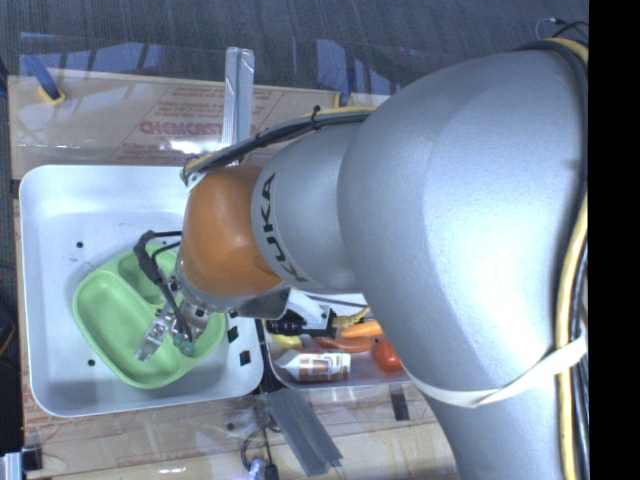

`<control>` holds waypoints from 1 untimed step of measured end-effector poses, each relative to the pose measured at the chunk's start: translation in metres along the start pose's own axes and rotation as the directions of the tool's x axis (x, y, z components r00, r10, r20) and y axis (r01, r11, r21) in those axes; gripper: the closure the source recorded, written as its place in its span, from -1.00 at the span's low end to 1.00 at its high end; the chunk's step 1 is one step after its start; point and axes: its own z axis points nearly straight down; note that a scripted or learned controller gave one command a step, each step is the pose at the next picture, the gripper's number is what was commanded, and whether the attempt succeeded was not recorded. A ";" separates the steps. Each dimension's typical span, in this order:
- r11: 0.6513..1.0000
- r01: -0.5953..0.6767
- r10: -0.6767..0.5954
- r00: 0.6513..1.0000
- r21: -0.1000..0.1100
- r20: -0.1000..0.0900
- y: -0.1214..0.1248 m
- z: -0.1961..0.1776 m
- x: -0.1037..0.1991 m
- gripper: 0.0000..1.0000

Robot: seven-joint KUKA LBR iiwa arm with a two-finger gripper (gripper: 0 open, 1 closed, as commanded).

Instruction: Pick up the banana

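Banana (284, 341): read as the short yellow sliver in the right bin (345, 386), tucked under the arm (450, 218). Most of it is hidden, so the identification is tentative. An orange item (358, 332) and a small bottle with a brown label (318, 367) lie close beside it.

End effector (165, 338): hovers low over the green divided dish (110, 313) in the left bin (60, 218). Released or clenched: cannot tell, since the tip is small and blurred against the dish. Nothing yellow is seen at the tip, so I judge the banana not grasped.

Relative position: the banana sits well apart from the end effector, off towards the arm's base side. The two adjoining bin walls lie between them. The end effector is over the wrong bin for this task.

Step in hand (judgement): approach, not yet at the target.
- Lift clear of the dish rim first.
- Cross both bin walls with height to spare.
- Come down over the banana's middle and close across its narrow width, not along its length.
- Keep off the orange item and the bottle; they crowd the banana and could be nudged or caught instead.
- Confirm the banana's full outline once the arm no longer covers it.
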 end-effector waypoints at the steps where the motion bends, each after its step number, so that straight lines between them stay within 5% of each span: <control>1: 0.965 -0.262 0.262 0.965 -0.003 -0.001 -0.014 0.000 -0.010 -1.00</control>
